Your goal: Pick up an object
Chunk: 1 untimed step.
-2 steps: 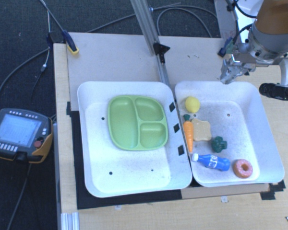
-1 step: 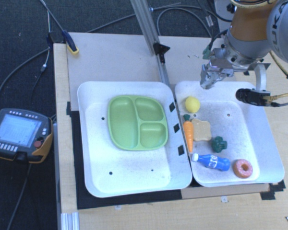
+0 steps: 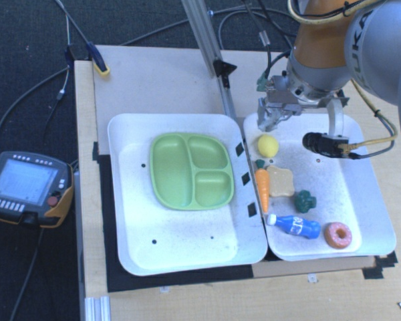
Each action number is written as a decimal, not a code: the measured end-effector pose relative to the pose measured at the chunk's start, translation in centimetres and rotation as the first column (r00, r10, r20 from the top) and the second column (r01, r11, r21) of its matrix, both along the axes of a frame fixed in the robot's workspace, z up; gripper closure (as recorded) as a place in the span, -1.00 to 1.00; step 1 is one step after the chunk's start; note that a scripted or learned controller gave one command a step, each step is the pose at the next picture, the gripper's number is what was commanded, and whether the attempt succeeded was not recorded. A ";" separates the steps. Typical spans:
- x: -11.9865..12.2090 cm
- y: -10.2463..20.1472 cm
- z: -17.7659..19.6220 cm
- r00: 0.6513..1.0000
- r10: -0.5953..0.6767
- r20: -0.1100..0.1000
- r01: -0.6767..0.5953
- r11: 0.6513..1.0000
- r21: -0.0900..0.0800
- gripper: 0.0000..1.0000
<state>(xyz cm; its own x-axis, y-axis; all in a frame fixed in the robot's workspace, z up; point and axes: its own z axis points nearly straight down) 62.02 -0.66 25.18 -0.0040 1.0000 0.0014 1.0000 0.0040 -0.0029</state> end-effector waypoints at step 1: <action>-1.1 4.5 -1.5 1.000 0.000 0.000 0.000 1.000 0.000 1.00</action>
